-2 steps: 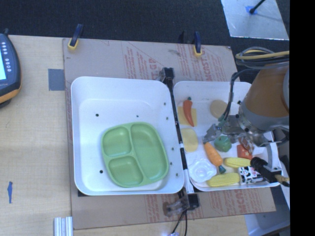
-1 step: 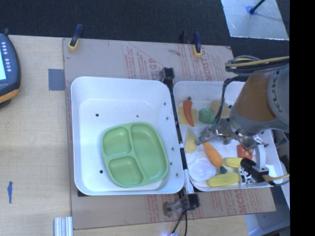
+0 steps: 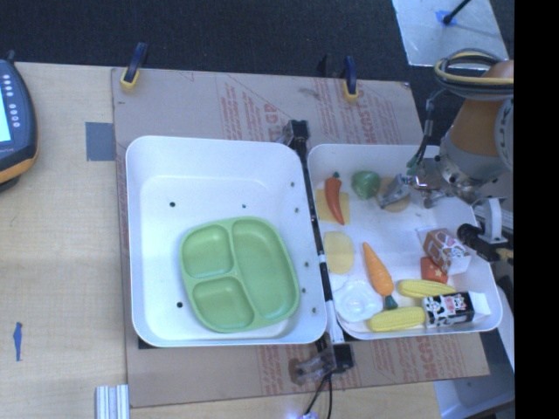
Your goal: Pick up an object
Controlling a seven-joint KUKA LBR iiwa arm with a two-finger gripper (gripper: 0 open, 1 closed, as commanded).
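Observation:
The right bin [image 3: 367,154] holds several toy foods: a green round piece [image 3: 366,182], a small red-orange pepper [image 3: 334,195] on a yellow slice, a carrot [image 3: 377,271], two corn cobs [image 3: 425,288] [image 3: 395,319], a black-and-white carton [image 3: 454,306] and a red-brown packet [image 3: 444,250]. My gripper [image 3: 410,192] is low over the bin's far right part, its fingers spread apart. A small tan piece [image 3: 396,202] lies right by the left finger [image 3: 387,196]. Nothing shows between the fingers.
The left bin [image 3: 148,160] holds a green divided plate [image 3: 238,273]. A pale yellow piece [image 3: 339,251] and a white round lid [image 3: 356,302] lie in the right bin's near left. Clamps [image 3: 349,78] hold the board at the back. A handheld pendant [image 3: 13,120] lies far left.

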